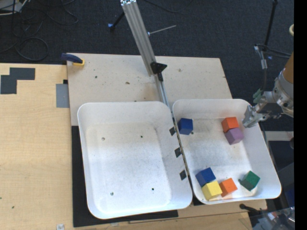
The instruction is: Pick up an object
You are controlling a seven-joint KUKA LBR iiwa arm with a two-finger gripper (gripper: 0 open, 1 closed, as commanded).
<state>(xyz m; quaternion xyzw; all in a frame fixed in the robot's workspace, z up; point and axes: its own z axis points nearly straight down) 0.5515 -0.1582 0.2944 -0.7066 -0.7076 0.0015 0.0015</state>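
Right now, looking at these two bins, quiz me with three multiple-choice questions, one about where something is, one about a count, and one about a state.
1. Where is the green block?
A. left bin
B. right bin's near right corner
C. on the bench

2. How many orange blocks are in the right bin?
A. two
B. none
C. four

3. How does the purple block lie?
A. alone in the left bin
B. stacked on the yellow block
C. against an orange block

Answers: 1 B, it sits by that corner's rim. 2 A, one by the purple block, one beside the yellow block. 3 C, they touch.
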